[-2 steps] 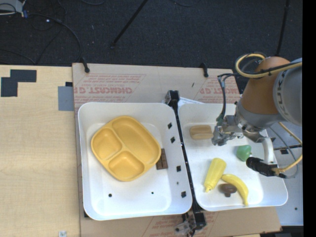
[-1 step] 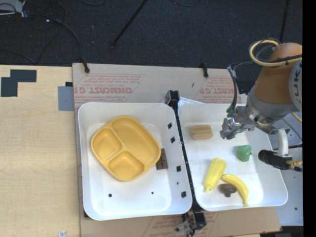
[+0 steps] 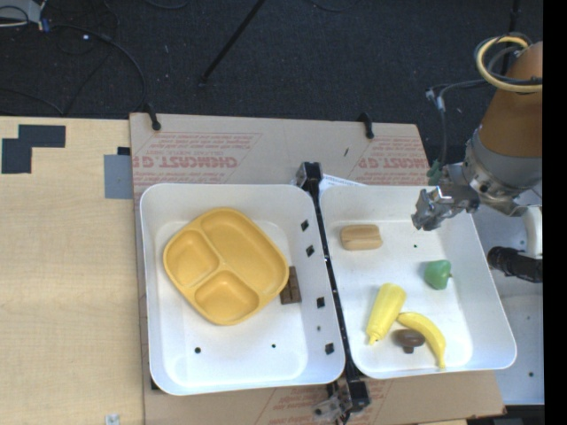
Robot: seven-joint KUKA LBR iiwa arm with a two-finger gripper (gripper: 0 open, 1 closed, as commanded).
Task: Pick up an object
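In the right bin (image 3: 483,361) lie a tan bread-like block (image 3: 361,236), a green pepper (image 3: 437,274), a yellow corn cob (image 3: 384,312), a banana (image 3: 424,335) and a small brown piece (image 3: 408,341) touching the banana. My gripper (image 3: 429,212) hangs over the bin's far right corner, above and to the right of the tan block and just up from the pepper. Nothing shows between its fingers.
The left bin (image 3: 168,352) holds a yellow divided plate (image 3: 225,264) with a small brown block (image 3: 291,287) at its right edge. A black divider (image 3: 323,273) runs between the bins. Cardboard (image 3: 221,153) lies under both; cables cross the dark floor behind.
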